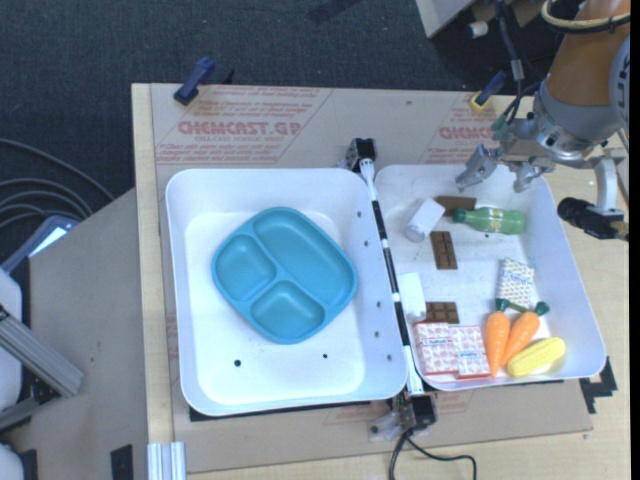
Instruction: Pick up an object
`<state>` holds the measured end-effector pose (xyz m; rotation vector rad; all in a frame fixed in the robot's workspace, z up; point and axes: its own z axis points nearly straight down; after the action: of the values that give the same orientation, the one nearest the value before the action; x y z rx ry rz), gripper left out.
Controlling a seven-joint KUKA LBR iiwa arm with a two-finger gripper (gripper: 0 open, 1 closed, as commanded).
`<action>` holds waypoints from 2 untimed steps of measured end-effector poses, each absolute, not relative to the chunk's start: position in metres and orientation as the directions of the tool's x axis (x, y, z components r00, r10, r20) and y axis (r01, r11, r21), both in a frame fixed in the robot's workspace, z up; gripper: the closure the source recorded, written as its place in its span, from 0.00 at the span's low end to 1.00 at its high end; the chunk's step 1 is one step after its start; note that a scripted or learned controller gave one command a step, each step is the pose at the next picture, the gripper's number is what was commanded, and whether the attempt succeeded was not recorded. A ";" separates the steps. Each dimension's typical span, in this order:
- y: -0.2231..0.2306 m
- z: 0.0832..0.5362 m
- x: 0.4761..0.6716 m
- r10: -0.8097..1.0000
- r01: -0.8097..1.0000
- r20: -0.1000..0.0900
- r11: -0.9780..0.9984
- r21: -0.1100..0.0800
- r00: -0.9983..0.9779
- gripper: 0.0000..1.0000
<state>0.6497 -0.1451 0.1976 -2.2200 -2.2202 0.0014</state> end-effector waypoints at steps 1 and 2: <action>-0.140 0.129 0.645 1.000 1.000 0.001 0.000 -0.003 0.000 0.00; -0.126 0.100 0.666 1.000 1.000 -0.001 0.000 0.011 0.000 0.00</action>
<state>0.6664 -0.1259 0.1004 -2.2271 -2.2279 -0.0114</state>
